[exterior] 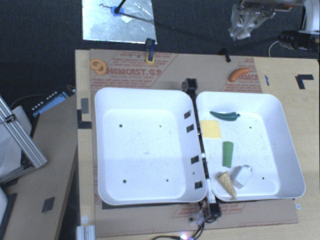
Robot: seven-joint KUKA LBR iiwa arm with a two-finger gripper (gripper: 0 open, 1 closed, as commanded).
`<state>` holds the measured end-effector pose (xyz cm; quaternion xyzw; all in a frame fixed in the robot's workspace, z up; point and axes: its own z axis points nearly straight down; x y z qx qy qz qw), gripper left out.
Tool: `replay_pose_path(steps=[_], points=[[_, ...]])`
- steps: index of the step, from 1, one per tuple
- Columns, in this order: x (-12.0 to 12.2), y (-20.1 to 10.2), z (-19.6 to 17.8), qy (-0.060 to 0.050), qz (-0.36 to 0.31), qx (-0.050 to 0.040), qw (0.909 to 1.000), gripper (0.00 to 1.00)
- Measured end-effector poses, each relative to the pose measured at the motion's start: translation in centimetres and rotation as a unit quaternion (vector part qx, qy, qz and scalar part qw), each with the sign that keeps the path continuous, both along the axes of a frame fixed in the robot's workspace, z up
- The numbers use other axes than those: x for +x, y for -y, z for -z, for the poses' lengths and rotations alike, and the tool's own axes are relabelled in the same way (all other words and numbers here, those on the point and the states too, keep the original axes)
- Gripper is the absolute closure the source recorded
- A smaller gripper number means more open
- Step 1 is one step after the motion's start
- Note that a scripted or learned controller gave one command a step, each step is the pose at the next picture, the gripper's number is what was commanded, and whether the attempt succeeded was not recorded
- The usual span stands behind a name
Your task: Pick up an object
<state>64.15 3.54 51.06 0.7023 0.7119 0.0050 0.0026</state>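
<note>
The ridged tan cone (227,183) lies at the near edge of the glossy white right bin (287,149), touching a pale grey angular block (241,176). Beyond the cone lie a matte green cylinder (227,153), a flat yellow square (210,129) and a curved dark-green pepper (225,115). The gripper (243,23) hangs well beyond the bin; its opening cannot be determined.

This looks like a robotics lab or test cell. A plywood worktop (280,69) carries two shallow white bins (145,149) clipped side by side over printed cardboard (135,70). Dark carpet (40,29) lies beyond the far edge, with a taped-down foil sheet (117,14) and loose cables (200,34). An aluminium frame rail (17,134) stands at the left.
</note>
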Motion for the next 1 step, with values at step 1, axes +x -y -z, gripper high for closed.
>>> replay_pose_path(steps=[1], points=[[2.75, 9.31, 2.21, -0.004, 0.010, -0.0033, 0.9999, 1.00]])
